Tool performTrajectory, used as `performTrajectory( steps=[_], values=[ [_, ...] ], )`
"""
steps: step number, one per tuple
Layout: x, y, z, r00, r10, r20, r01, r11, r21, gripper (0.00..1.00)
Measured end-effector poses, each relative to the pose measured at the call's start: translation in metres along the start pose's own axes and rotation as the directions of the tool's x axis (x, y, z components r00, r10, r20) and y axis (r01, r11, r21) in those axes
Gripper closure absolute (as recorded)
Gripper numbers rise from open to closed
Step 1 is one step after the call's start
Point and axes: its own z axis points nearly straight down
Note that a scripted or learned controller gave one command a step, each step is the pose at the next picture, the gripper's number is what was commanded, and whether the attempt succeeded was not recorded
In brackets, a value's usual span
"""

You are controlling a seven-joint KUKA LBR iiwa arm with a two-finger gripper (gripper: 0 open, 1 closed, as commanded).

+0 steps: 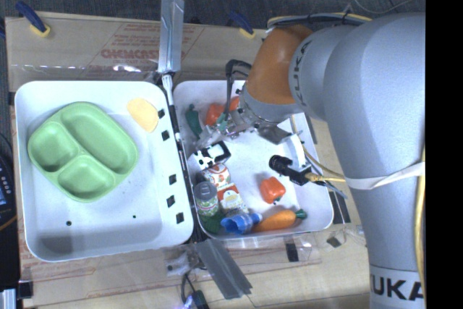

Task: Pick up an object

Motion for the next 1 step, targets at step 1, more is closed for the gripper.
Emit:
performTrajectory(
  steps=[1],
  values=[
    [-0.0337, -0.013, -0.1097, 0.974, 0.227, 0.001, -0.227, 0.974, -0.001, 0.0]
  ],
)
